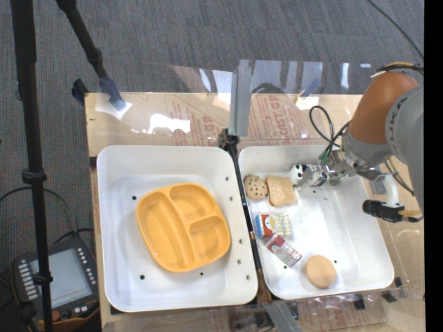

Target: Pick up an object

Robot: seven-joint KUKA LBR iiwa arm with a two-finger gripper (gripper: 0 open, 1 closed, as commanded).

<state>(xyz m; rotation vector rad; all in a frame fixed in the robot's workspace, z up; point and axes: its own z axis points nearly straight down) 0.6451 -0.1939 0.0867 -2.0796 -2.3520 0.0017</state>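
The gripper [313, 176], fingers' state impossible to tell, hangs low just right of the toast slice [281, 191] and cookie [255, 187].

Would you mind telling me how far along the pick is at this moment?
Done: the gripper is low in the right bin, beside a small black-and-white toy.
In hand: nothing visibly lifted.
Left: the grasp and lift. The cookie, toast slice, two packets and round bun lie in the bin; the yellow tray sits in the left bin.
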